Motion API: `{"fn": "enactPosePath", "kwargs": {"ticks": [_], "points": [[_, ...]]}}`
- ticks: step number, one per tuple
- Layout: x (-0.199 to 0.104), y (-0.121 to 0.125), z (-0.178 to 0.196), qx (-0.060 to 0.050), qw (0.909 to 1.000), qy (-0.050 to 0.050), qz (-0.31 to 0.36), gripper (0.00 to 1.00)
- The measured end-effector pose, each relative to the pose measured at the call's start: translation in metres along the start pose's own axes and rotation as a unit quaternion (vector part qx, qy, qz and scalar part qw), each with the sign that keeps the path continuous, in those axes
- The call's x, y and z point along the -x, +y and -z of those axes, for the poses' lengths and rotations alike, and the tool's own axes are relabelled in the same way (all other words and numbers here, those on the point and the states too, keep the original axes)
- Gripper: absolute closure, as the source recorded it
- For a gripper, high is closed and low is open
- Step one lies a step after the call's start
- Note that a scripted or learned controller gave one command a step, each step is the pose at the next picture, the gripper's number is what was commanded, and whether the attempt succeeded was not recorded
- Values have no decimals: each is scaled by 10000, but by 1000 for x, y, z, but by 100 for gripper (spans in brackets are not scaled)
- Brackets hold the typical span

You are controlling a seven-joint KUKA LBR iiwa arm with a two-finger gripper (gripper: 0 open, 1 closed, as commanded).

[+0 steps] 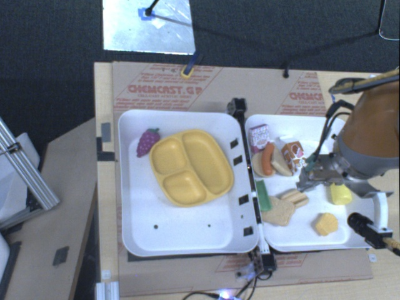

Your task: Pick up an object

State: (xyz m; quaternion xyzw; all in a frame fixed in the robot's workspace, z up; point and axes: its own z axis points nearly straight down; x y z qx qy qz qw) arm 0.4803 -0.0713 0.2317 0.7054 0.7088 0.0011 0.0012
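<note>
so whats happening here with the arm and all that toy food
A KUKA arm reaches in over the right bin, its gripper low among toy food, near a hot dog and bread slice. Nothing is visibly held. The left bin holds a yellow divided plate and purple grapes.

1. Dark carpet-like floor (50,49) spreads far up and to the left of the claw (310,179).
2. A shiny metal plate (148,17) lies on that floor, well up-left of the claw.
3. A brown printed cardboard sheet (206,86) covers the bench above the claw.
4. A pale wooden side surface (56,211) and metal rails (22,167) sit far to its left.
</note>
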Motion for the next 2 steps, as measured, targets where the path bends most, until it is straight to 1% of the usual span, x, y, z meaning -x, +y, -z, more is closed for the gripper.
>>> {"fn": "enactPosePath", "kwargs": {"ticks": [1, 2], "points": [[-3, 2, -16, -20, 10000, 3, -13, 100], [0, 4, 3, -2, 10000, 0, -2, 100]]}}
